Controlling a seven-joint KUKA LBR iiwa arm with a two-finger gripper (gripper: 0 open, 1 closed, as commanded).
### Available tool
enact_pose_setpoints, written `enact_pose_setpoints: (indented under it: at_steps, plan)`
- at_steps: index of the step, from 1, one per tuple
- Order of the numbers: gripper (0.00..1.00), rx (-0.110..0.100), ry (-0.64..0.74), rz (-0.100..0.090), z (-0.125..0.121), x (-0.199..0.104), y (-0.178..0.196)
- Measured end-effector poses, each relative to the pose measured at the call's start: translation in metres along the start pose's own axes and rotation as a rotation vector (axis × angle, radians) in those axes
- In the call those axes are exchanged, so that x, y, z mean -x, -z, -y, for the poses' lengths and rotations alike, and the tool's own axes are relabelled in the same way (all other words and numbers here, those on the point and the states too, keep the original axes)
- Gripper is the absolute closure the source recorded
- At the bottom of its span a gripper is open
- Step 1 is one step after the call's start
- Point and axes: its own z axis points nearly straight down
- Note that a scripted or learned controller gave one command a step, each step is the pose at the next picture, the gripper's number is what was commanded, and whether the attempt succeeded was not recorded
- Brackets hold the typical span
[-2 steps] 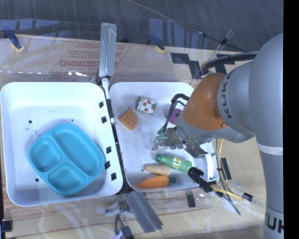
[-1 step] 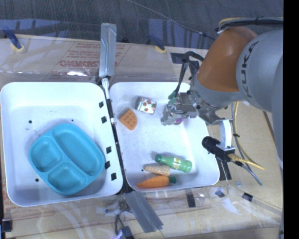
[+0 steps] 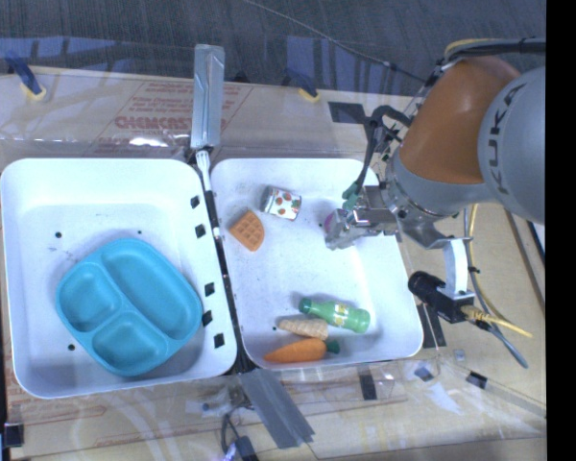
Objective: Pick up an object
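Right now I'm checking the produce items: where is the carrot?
In the camera view, the carrot lies in the right bin, against its near wall, just below the pale root and the green bottle.

Green bottle (image 3: 336, 315), pale root (image 3: 303, 327) and carrot (image 3: 296, 351) lie clustered at the right bin's front.

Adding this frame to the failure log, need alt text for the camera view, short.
A grey KUKA arm with an orange band reaches from the right, its gripper over the right white bin, which holds an orange waffle-like toy, a small patterned box, a green plastic bottle, a beige root-shaped toy and an orange toy carrot. The left white bin holds a blue three-compartment plate.
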Motion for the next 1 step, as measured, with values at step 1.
enact_pose_setpoints:
  at_steps: [1]
  plan:
    - [1.00,0.000,0.001,0.000,-0.0791,0.0356,0.0360]
